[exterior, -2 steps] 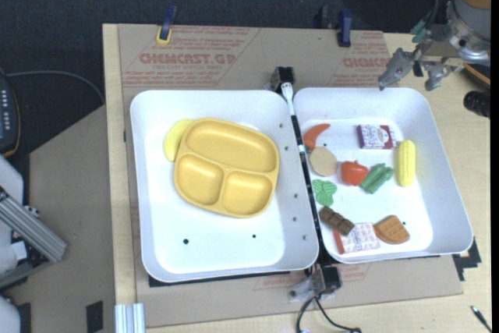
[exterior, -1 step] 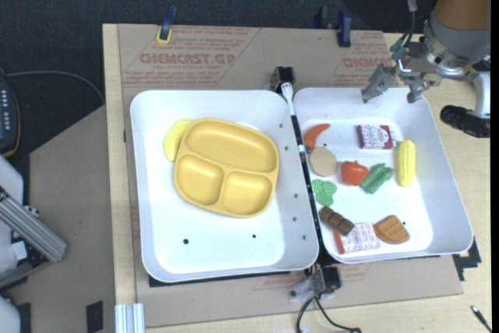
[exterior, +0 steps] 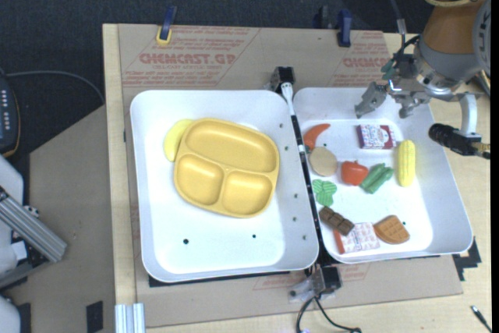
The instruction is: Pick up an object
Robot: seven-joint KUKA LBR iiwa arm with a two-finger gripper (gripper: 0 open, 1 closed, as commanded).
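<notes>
- The hand [exterior: 392, 99] hangs over the far edge of the right bin [exterior: 456, 203]; its fingers are spread apart, with nothing between them.
- Right bin contents: a red-and-white packet [exterior: 376, 136] just below the hand, a corn cob [exterior: 405, 162] toward the right edge, a tomato [exterior: 353, 172] touching a green pepper [exterior: 376, 178], a round bun [exterior: 323, 162], and a chocolate bar [exterior: 336, 220] near the front edge.
- Left bin [exterior: 156, 246]: a yellow divided tray [exterior: 226, 166] lies at the centre.
</notes>
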